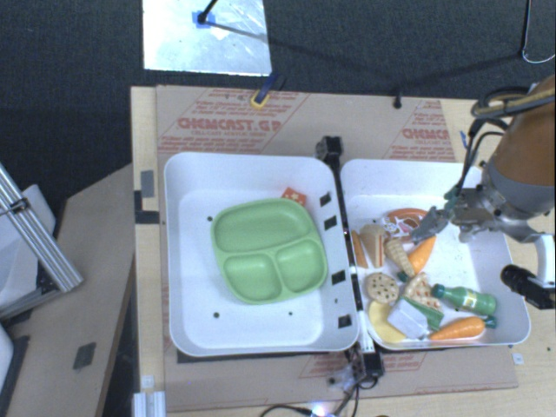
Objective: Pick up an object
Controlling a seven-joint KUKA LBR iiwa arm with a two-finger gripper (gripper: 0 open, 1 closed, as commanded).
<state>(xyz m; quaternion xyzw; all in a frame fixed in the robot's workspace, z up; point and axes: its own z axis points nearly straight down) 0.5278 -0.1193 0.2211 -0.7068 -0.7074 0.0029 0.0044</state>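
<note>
gripper (437,223) sits low over the right bin (512,259), fingers spread, nothing between them, tips just above an orange carrot (421,254). approach step, by my read (no grasp yet); next calls for descending and closing on it.

The arm's wide rounded orange band (528,150) sits above a pale grey cylindrical wrist section (521,200). Thin dark cables (473,150) loop along its left side. Below it, the dark grey metal two-finger gripper (432,225) tapers into slim angular parts.
</note>
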